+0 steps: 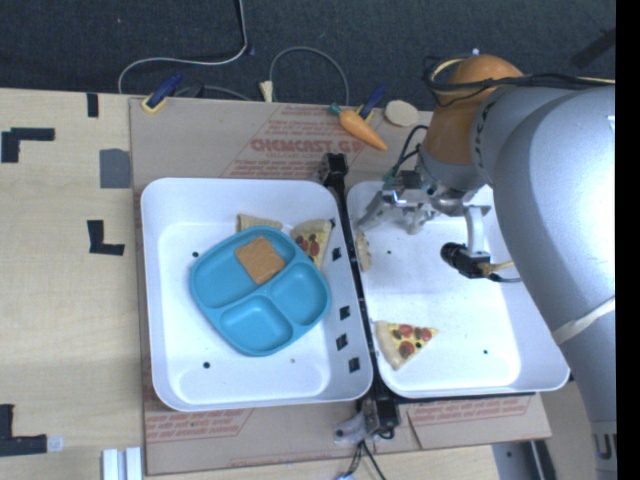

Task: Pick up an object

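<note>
Claw (392, 205) tips unclear; arm (560, 178) hides right bin (470, 368) corner.

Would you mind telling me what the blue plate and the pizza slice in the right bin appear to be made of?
The blue plate looks like moulded plastic: uniform colour, soft sheen, rounded compartment walls. The pizza slice in the right bin is probably a plastic or rubber toy, judging by its flat colours and crisp edges, though the picture cannot confirm that.

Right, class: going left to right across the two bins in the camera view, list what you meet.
Blue plate with a cracker on it → pizza slice in the left bin → pizza slice in the right bin → gripper → grey arm.
</note>
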`<state>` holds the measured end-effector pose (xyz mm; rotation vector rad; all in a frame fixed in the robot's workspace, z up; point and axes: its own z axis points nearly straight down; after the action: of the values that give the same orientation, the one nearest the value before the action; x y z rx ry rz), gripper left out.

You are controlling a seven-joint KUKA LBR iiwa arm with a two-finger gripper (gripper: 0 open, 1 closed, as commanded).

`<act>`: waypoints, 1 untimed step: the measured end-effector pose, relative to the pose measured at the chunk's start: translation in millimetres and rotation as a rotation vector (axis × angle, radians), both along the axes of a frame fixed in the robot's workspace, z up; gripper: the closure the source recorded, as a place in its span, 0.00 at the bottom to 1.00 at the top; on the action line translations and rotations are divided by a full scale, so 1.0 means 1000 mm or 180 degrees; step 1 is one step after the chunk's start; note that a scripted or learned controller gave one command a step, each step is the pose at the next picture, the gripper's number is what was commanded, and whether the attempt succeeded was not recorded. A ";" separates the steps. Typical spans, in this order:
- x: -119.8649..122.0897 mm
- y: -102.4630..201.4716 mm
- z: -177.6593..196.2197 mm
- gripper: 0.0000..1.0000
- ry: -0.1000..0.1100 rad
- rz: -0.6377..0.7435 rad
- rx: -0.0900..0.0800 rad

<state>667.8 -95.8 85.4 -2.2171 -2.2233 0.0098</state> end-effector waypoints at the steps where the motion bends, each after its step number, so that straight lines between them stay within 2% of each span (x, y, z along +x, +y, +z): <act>1: 0.000 -0.002 0.000 0.00 -0.0010 -0.0005 0.0002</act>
<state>668.0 -97.5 85.5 -2.2201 -2.2229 0.0055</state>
